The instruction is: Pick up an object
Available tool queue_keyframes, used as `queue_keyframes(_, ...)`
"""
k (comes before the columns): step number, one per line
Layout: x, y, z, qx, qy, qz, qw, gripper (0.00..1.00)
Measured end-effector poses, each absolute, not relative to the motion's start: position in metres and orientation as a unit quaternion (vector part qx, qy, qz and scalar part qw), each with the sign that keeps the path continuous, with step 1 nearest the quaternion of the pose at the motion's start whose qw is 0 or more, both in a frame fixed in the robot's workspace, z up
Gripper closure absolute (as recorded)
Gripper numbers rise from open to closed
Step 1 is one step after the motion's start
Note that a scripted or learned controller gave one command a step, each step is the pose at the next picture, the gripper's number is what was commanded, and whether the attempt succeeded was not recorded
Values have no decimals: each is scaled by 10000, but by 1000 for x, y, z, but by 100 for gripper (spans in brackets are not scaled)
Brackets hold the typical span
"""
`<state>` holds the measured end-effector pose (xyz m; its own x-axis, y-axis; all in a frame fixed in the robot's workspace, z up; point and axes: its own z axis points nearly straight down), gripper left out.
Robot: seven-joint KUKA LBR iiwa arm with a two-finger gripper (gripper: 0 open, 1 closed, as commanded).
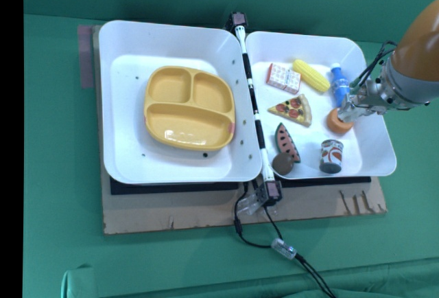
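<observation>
Orange round toy [337, 123] lies just beneath your gripper [348, 111], blue bottle [339, 82] beside it, so you're at the approach step; the grip can't be judged, so next confirm closure before lifting.

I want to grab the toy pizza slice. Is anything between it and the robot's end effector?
Nothing visible lies between them. The end effector sits over the orange piece, with bare bin floor across to the pizza slice.

End effector [348, 111] hides part of orange piece [336, 123]; arm [418, 56] cut off right.
</observation>
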<state>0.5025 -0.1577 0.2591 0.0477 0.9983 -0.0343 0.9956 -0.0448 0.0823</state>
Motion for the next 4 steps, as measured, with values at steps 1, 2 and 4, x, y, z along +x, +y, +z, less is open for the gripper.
queue_keyframes(1, 547, -60, 283, 7089, 7053, 32, 45, 100)
queue_keyframes(2, 547, -61, 283, 7089, 7053, 27, 46, 0)
queue_keyframes(4, 606, -102, 250, 7115, 7026, 47, 139, 100)
